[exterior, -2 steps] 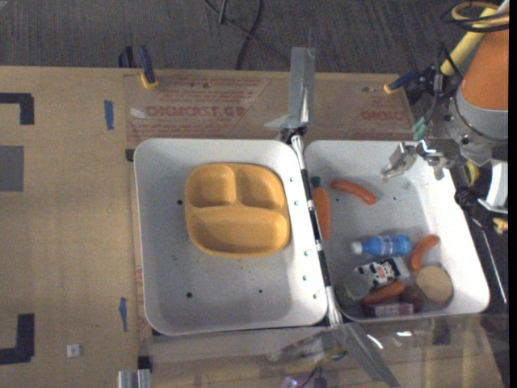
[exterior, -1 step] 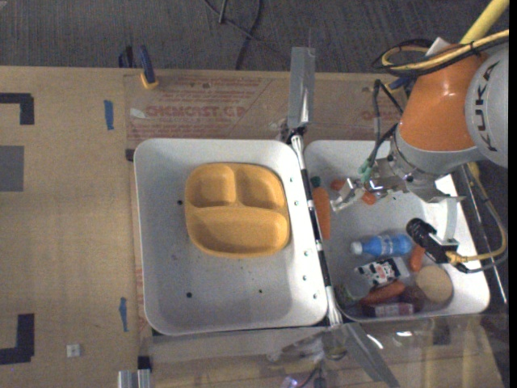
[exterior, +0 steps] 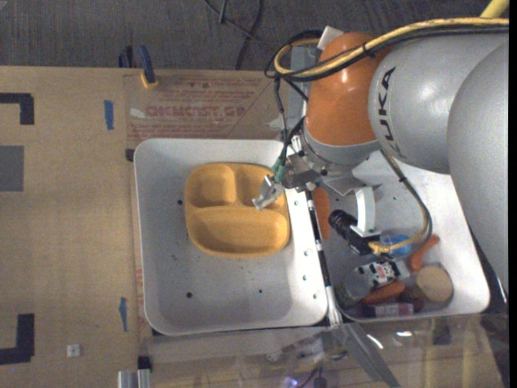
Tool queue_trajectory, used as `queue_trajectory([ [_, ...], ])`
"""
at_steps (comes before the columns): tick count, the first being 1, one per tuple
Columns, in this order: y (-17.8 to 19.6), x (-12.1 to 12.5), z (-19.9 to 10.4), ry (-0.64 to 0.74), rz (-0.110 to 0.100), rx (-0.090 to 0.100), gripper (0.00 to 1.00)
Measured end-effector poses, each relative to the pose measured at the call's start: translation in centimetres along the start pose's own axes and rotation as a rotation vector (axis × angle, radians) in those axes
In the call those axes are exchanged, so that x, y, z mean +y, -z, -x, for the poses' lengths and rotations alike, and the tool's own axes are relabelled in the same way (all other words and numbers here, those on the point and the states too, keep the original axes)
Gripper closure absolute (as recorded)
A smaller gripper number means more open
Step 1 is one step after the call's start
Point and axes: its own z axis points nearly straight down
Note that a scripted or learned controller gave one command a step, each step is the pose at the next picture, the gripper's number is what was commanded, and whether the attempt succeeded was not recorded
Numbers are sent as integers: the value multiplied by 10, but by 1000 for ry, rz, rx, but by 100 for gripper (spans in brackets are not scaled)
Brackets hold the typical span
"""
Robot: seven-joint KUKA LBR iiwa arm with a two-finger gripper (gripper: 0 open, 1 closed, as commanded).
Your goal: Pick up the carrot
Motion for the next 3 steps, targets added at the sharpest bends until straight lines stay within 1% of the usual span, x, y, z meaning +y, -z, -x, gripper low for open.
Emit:
queue_trajectory([
  [1, -69, 53, -9, -251, 19, 5, 0],
  [2, -58, 57, -23, -239, 25, 25, 100],
  [3, 29, 102, -47, -60, 0, 0, 100],
])
